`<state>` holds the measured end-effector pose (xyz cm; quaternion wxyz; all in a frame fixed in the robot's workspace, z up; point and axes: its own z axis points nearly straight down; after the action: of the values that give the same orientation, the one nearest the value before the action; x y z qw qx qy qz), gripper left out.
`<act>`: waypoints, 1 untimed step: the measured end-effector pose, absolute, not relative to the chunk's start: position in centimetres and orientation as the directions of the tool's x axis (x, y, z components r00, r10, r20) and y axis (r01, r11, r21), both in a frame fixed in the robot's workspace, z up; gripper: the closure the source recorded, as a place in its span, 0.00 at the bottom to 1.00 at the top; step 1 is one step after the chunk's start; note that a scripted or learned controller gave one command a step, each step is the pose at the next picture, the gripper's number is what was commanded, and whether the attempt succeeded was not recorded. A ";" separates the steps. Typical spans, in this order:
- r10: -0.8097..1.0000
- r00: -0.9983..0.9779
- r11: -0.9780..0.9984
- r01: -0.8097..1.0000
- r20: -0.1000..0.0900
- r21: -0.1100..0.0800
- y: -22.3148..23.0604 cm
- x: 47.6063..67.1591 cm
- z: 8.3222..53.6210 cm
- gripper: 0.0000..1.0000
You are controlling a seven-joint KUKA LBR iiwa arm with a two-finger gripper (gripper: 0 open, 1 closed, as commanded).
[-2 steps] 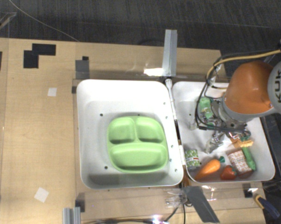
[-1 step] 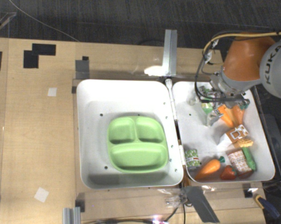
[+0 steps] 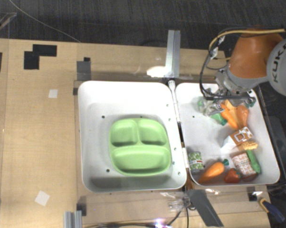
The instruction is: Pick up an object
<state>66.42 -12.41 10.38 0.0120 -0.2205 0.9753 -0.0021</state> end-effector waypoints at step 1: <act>-0.285 -0.958 0.959 -0.285 -0.019 -0.006 -9.5 67.3 21.1 1.00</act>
<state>67.29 -9.46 21.14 0.0099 -0.1438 0.9896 -0.0015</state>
